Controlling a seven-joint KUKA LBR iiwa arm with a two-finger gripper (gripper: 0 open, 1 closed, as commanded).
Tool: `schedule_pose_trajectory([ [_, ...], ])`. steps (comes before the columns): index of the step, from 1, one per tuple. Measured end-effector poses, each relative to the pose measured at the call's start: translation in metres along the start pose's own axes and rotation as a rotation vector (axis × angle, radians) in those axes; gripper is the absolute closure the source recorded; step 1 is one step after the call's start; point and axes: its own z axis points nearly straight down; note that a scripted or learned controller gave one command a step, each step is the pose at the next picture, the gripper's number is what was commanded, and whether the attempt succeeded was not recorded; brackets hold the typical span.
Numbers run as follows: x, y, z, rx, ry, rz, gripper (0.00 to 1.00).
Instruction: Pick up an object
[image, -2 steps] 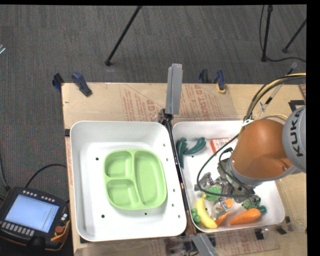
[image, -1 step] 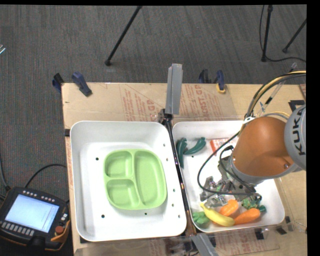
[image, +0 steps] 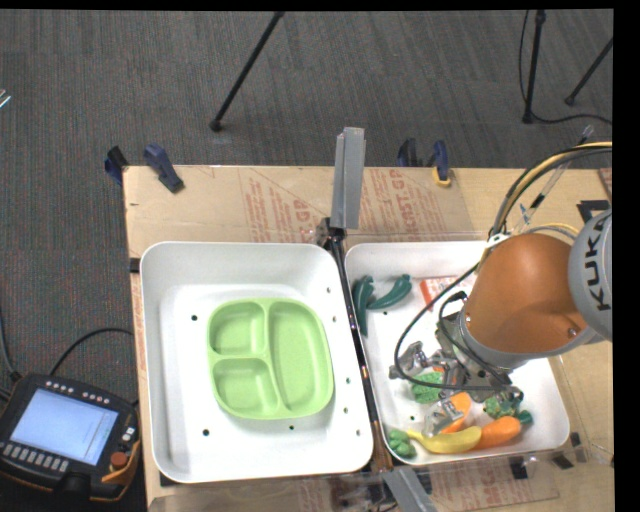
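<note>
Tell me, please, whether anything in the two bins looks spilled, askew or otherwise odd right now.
Nothing stands out. The green divided plate lies flat in the left bin. The toy foods, including a banana and carrot, sit jumbled but contained in the right bin.

I see the toy food heaped in the near corner of the right bin (image: 556, 440): a yellow banana (image: 447, 441) lying flat along the front wall, an orange carrot (image: 500, 430) just beside it, a green piece (image: 401, 437) at the banana's left end (shape unclear). Two dark green curved pieces (image: 378, 292) lie well apart, at the far left.
</note>
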Motion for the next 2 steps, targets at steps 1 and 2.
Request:
schedule_pose_trajectory([
  [1,-0.002,0.002,-0.009,-0.001,-0.002,-0.006,1.0],
  [2,-0.036,0.012,-0.164,0.009,-0.012,-0.034,1.0],
])
